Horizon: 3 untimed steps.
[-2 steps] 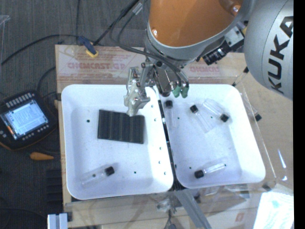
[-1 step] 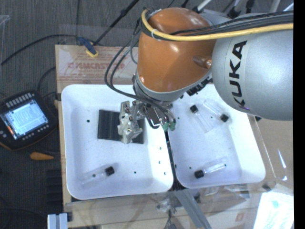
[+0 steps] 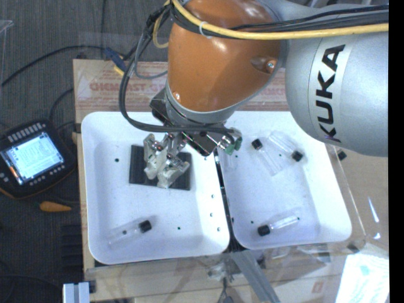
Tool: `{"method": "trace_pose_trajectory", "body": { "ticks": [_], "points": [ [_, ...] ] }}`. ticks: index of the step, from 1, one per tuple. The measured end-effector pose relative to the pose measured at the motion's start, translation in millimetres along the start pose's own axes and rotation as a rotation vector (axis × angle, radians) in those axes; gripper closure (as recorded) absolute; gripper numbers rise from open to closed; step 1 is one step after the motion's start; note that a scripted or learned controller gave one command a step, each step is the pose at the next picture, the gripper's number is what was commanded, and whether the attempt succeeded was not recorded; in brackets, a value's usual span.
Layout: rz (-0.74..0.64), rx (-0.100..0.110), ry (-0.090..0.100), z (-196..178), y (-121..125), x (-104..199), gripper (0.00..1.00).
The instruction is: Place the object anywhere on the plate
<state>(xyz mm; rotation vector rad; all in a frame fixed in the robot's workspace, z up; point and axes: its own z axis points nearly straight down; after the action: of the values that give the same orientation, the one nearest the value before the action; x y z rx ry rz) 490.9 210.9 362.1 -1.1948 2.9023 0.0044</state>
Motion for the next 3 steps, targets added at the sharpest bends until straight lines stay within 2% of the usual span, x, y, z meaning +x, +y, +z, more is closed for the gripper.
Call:
{"method": "trace_pose_trajectory", "body": {
  "ticks": [1, 2, 3],
  "points": [
    [0.000, -0.001, 0.000, 0.0, 0.3, -0.1, 0.00],
    [0.001, -0.002, -0.004, -9.4, 0.5, -1.6, 1.00],
    [-0.277, -0.001, 0.002, 16.7, 4.6, -8.2, 1.00]
  ]
}}
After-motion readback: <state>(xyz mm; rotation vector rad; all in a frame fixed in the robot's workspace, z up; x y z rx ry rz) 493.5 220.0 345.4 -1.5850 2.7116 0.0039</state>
